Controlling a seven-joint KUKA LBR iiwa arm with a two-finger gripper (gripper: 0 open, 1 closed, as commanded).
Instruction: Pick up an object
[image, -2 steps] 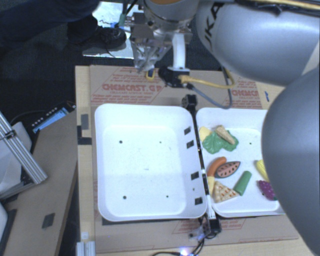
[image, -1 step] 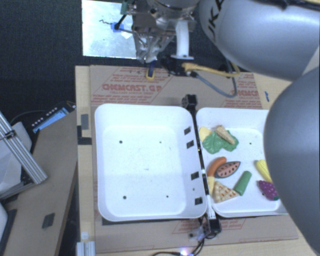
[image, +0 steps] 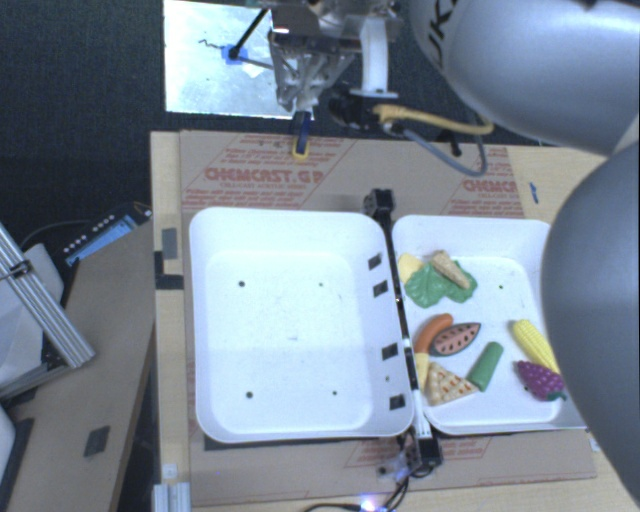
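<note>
The right bin (image: 520, 240) holds several toy foods: a green leaf (image: 430, 288) with a tan piece (image: 452, 272) on it, an orange sausage (image: 432, 330), a brown-and-red slice (image: 456, 338), a green cylinder (image: 485, 366), a yellow corn cob (image: 535, 345), purple grapes (image: 540, 380) and a tan wedge (image: 447, 386). My gripper (image: 300, 125) hangs high at the top of the view, beyond the far edge of the left bin (image: 215, 400), well away from the food. The grey arm (image: 590, 250) covers part of the right bin's right side.
Both bins rest on a brown cardboard sheet (image: 260, 175). A black clip divider (image: 385, 290) runs between them. An aluminium rail (image: 40, 310) and a small black device (image: 100, 235) lie on the bench to the left. Cables (image: 440, 125) trail behind the gripper.
</note>
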